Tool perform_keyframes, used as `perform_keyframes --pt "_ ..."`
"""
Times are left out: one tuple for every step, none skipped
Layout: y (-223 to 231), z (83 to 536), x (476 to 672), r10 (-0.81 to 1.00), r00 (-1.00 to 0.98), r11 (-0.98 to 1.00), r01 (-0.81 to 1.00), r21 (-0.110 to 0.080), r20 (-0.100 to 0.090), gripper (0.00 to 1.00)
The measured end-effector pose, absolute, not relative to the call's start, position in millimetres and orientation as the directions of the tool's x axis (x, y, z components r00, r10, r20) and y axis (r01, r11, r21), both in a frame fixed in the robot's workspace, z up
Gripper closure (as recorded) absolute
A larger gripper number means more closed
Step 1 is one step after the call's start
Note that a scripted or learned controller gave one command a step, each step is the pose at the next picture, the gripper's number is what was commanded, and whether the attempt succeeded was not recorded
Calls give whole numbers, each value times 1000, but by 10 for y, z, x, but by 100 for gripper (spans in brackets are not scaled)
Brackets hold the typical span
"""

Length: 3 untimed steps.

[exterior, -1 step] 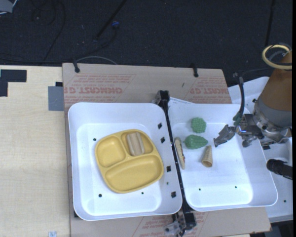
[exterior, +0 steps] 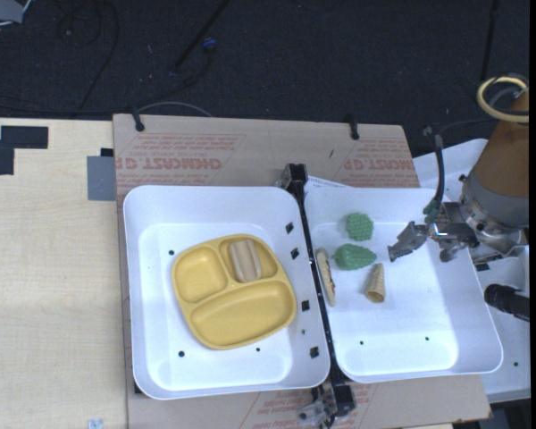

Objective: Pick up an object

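Gripper (exterior: pixel 417 238) is seen empty above the right bin's (exterior: pixel 433 351) right edge, fingers spread. Yellow compartmented plastic plate (exterior: pixel 234 302) is centred in the left bin (exterior: pixel 152 239). Two green knobbly lumps (exterior: pixel 357 241) and a tan cone (exterior: pixel 376 282) are noted mid-bin rightward.

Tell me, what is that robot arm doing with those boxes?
The arm's gripper hangs over the right bin, beside two green bumpy toys, a small cone and a stick-like piece. It holds nothing yet. The left bin has a yellow divided plate with a tan piece in one compartment.
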<state>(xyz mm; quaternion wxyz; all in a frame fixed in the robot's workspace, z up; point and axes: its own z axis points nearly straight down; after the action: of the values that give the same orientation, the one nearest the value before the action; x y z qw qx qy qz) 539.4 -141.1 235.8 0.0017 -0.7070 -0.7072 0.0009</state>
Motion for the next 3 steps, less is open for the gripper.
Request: perform_keyframes --pt "-1418 1923 5393 1000 0 0 1000 -8 2 0" --pt "-1347 1298 5349 1000 0 0 1000 -10 3 0" --pt "-1340 855 5344 1000 1 -1 1000 -4 1 0"
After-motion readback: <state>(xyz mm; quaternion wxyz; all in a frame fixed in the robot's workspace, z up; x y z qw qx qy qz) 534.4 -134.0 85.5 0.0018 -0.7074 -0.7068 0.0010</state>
